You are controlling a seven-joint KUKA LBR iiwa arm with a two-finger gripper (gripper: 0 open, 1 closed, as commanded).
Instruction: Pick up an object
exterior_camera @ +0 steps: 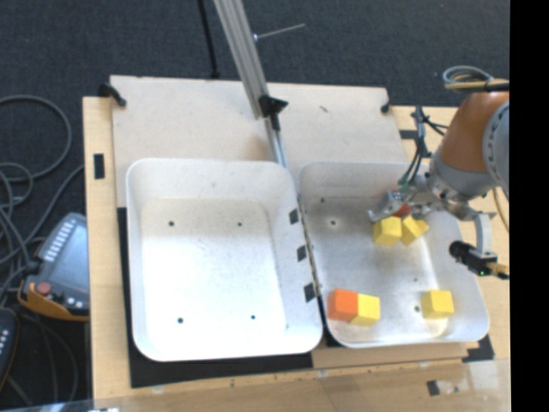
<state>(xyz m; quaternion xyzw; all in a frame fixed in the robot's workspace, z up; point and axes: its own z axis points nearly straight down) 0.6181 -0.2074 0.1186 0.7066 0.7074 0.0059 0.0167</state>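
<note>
My gripper [401, 214] hangs over the far part of the right bin [360, 172], at the end of the grey arm with its orange band [467, 140]. Just beneath it lie two yellow blocks side by side, one on the left [388, 232] and one on the right [416, 227]. They touch or nearly touch the gripper's tip, and I cannot tell whether either is held. At the near side of the same bin an orange block [344, 303] sits against a yellow block [368, 309]. Another yellow block [438, 303] lies alone at the near right.
The left bin [137, 230] lies beside the right one, sharing a raised rim. A slanted aluminium post [244, 50] rises from the bench behind the bins. A teach pendant [60, 264] and cables lie on the floor at left.
</note>
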